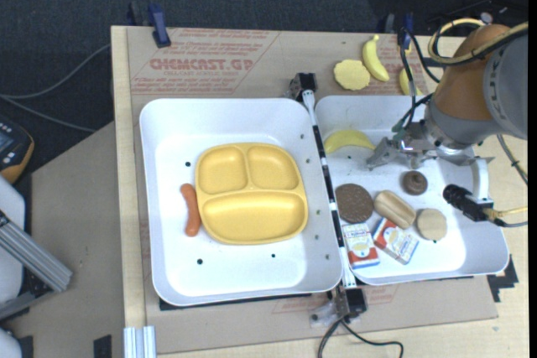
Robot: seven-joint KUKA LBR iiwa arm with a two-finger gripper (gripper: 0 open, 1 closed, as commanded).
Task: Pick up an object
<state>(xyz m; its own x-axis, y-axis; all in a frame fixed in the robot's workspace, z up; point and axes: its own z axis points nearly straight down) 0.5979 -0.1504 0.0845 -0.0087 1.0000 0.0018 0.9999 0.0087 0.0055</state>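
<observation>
My jaws hang low over the back of the right shallow white bin [482, 251], and from this slanted view I cannot tell whether they are spread or pressed together; nothing shows between them. My gripper [411, 148] is a tangle of grey metal under the orange-banded wrist, so I judge only its place.

Just below it lies a small brown round cookie-like piece [414, 181], the closest candidate. It looks like light, rigid plastic, flat and a little slick; I would straddle its rim across the middle, since a shallow pinch could squirt it sideways.

To my left in the view, a yellow plastic banana [348, 140] lies against the bin's back wall. It is stiff and light, and best taken across its thick middle, though the wall crowds one side.

Further forward sit a dark brown ridged disc [354, 202], a tan bread-roll shape [394, 208], a pale round bun [431, 224] and two small red-and-white cartons [379, 243], packed close, so a grab there risks nudging neighbours.

Across the divider, the left white bin [168, 264] holds a yellow divided plate [250, 193] and an orange-red sausage [191, 209] just beside it.
</observation>
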